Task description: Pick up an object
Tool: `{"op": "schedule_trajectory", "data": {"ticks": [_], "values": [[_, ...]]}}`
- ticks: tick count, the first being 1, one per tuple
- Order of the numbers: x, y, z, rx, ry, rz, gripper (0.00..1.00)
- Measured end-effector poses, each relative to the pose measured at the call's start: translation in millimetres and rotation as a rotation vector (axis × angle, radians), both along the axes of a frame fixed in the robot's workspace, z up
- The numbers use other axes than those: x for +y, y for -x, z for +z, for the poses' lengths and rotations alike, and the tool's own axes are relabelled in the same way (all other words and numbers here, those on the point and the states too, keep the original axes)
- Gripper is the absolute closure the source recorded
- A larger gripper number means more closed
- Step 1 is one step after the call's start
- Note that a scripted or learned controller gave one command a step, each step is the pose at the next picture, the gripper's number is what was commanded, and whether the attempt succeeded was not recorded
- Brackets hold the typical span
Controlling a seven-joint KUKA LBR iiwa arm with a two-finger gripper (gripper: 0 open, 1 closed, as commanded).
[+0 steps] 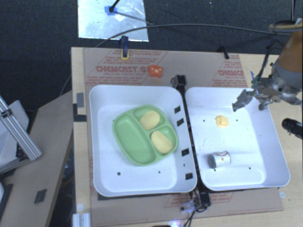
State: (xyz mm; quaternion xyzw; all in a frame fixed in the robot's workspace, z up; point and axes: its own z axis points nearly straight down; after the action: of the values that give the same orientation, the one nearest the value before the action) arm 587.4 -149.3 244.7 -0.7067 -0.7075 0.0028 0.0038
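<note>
In the right bin (272, 141) lie a small yellow lump (222, 121) near the middle and a grey can (219, 159) on its side toward the front. My gripper (251, 101) hangs over the back right part of this bin, open, its two dark fingers (240, 102) spread apart with nothing between them. It is to the upper right of the yellow lump. The left bin (106, 174) holds a green divided plate (134, 141) with two yellow pieces (150, 119) in its right compartments.
Both bins rest on a cardboard sheet (142, 67). A black clip strip (185, 131) joins the bins down the middle. A small orange object (155, 71) lies on the cardboard behind the left bin. The arm's body (289, 72) occupies the far right.
</note>
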Motion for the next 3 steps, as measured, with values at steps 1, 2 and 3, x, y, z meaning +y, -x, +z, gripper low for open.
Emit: {"op": "schedule_trajectory", "data": {"ticks": [1, 2, 3], "values": [[0.3, -2.2, 5.9, -0.01, 0.002, 0.002, 0.0], [0.9, -9.4, -53.8, -0.008, 0.001, 0.001, 0.0], [2.9, -12.7, -116.0, -0.006, 0.001, 0.0, 0.0]]}}
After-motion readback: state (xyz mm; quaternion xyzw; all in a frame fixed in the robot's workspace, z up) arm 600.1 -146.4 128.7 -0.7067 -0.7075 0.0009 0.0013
